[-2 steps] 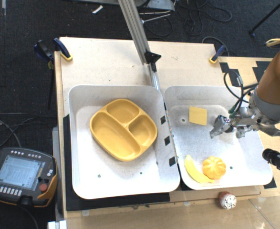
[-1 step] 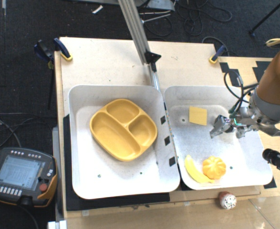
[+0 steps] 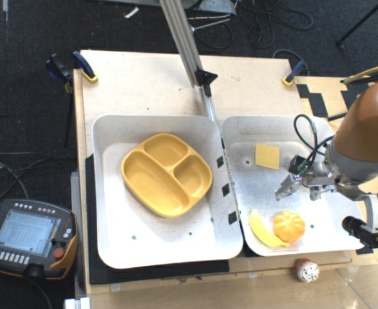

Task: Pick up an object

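Observation:
The right bin (image 3: pixel 240 131) holds a flat yellow square (image 3: pixel 267 156) near its back, a yellow banana (image 3: pixel 261 229) at the front, and an orange fruit (image 3: pixel 288 226) touching the banana's right side. My gripper (image 3: pixel 299 192) hangs over the right half of this bin, just above the orange fruit and to the right of the yellow square. Its fingers stand open with nothing between them. The grey arm with its orange band (image 3: pixel 366 124) reaches in from the right.
The left bin (image 3: pixel 105 192) carries a yellow divided plate (image 3: pixel 167 173). A slanted metal pole (image 3: pixel 185 37) ends at the seam between the bins. A small white dotted ball (image 3: pixel 308 271) lies on the bench in front of the right bin. A teach pendant (image 3: pixel 28 237) sits at lower left.

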Motion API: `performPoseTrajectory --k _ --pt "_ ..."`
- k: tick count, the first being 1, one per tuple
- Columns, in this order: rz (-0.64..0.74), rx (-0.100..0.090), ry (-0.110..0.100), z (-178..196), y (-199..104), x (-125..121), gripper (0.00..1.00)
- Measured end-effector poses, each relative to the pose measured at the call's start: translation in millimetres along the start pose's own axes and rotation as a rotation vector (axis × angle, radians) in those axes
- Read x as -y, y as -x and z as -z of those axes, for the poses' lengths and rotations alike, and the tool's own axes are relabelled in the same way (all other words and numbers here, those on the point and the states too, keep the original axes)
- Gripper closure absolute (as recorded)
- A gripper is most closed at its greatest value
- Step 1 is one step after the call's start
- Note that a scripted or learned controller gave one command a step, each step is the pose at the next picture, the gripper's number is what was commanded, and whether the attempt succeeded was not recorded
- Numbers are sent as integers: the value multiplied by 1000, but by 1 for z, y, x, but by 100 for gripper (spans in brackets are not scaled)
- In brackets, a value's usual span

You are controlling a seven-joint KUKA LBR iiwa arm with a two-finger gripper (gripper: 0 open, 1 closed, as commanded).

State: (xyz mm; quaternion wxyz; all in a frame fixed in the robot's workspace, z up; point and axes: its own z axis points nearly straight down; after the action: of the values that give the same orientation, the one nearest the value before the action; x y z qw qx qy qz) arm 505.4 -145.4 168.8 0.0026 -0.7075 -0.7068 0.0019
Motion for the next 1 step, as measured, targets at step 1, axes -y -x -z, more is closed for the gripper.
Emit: performPoseTrajectory --k 1 --pt "1 0 1 -50 5 -7 0"
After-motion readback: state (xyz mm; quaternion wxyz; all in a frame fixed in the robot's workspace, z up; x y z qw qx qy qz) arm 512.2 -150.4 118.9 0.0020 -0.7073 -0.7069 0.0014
